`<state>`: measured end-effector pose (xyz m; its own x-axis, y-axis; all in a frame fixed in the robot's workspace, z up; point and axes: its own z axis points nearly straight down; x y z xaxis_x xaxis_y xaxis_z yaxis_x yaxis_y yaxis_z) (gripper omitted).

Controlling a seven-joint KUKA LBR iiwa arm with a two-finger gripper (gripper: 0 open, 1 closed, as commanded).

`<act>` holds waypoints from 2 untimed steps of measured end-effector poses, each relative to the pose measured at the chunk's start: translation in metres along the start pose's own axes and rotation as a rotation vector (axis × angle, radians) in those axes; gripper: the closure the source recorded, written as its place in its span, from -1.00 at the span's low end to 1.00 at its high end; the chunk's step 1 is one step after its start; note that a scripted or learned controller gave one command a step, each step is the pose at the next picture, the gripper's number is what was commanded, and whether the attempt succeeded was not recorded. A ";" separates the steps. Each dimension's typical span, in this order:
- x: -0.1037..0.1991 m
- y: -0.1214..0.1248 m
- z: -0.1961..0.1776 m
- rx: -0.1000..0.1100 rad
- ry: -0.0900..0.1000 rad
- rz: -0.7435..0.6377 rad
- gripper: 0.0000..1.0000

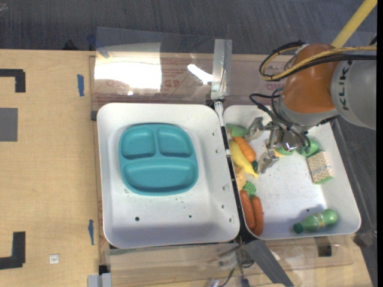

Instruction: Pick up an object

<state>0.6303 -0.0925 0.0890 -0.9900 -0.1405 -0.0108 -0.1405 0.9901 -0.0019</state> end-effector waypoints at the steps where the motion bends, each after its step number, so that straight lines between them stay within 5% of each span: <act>1: 0.096 -0.007 -0.005 0.014 -0.013 0.107 -1.00; 2: 0.099 -0.003 -0.005 0.021 -0.016 0.178 -1.00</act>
<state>0.5323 -0.1094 0.0932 -0.9989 0.0369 -0.0284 0.0375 0.9991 -0.0196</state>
